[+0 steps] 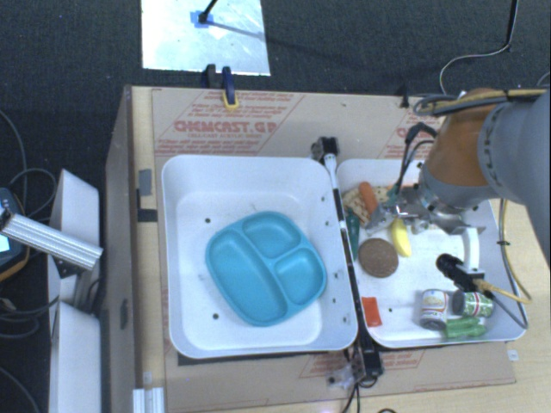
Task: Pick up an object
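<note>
Workbench on a dark carpeted floor, seen from above.

The bench top (258, 123) is a pale brown sheet printed with red lettering, lying on a dark, speckled floor (69, 41). Beyond its far edge a shiny square plate (205, 22) lies on the floor, catching bright light, with a thin dark rod slanting down onto it. A small yellow and black clamp (227, 86) grips the far edge of the bench. To the left stands a white block-like unit (73, 317) with a silvery metal bar (50, 237) lying across it, and black cables (17, 188) loop over the floor nearby. A further cable (482, 54) curls at upper right.
</note>
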Robot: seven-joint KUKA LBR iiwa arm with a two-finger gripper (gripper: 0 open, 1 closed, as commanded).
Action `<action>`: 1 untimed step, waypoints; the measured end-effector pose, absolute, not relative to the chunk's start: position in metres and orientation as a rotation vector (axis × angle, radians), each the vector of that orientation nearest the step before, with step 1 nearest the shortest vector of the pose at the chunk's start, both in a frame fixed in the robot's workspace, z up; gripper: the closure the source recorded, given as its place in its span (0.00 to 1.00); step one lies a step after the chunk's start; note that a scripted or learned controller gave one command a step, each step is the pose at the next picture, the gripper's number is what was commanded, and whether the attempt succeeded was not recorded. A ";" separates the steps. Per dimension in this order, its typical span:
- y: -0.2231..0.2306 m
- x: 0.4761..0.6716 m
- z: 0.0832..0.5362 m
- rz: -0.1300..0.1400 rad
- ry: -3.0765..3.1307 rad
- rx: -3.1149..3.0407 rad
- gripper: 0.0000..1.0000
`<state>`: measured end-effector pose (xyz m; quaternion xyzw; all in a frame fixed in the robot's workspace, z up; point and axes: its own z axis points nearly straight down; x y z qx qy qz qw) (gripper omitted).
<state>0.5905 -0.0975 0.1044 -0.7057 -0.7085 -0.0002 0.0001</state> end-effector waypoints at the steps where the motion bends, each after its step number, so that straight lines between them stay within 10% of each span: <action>1: -0.098 0.592 0.116 -0.003 -2.228 -2.218 1.00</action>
